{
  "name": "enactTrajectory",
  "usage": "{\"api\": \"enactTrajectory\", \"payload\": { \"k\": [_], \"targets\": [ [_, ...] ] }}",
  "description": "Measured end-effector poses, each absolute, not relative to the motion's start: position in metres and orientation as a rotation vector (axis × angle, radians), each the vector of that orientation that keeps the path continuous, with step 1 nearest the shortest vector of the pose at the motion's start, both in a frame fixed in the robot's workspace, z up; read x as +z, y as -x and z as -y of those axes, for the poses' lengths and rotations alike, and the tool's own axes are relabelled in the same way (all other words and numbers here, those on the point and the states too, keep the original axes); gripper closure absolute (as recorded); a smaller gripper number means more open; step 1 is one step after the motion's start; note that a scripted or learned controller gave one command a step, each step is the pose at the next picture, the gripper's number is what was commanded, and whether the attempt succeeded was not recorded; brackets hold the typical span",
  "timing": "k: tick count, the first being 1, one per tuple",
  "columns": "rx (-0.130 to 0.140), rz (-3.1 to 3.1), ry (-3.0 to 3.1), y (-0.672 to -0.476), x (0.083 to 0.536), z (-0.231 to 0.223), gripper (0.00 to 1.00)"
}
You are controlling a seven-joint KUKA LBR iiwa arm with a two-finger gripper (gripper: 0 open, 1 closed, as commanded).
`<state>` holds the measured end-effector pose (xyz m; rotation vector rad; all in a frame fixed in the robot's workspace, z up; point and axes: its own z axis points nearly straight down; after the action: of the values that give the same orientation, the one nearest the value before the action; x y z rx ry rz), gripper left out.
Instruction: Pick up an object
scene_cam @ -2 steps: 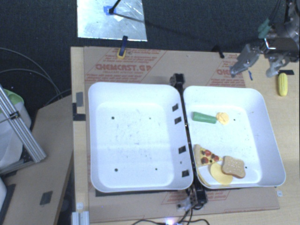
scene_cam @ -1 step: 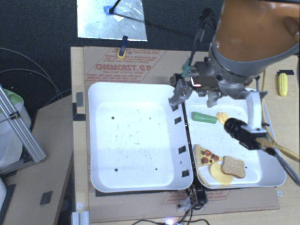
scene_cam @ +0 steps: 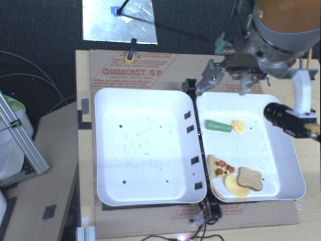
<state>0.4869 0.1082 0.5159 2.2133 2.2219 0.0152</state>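
Note:
The right bin (scene_cam: pixel 266 147) holds several toy foods. A green stick-shaped piece (scene_cam: pixel 218 126) lies beside a small yellow piece (scene_cam: pixel 238 127) near the bin's far side. A pizza slice (scene_cam: pixel 220 167), a slice of toast (scene_cam: pixel 250 178) and a yellow disc (scene_cam: pixel 233 186) crowd the near left corner. My gripper (scene_cam: pixel 226 83) hangs above the far edge of the right bin, raised well clear of the items. Its fingers (scene_cam: pixel 206 82) stand open with nothing between them.
The left bin (scene_cam: pixel 145 144) sits beside the right one, joined by a black divider with clips (scene_cam: pixel 193 129). A black cylindrical device (scene_cam: pixel 283 117) on a white bracket overhangs the right bin's right side. Cardboard (scene_cam: pixel 150 67) lies under both bins.

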Motion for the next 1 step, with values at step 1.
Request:
{"api": "enactTrajectory", "payload": {
  "k": [1],
  "targets": [
    [-0.003, -2.233, -2.213, -0.4859, 0.454, -0.167, 0.0]
  ]
}}
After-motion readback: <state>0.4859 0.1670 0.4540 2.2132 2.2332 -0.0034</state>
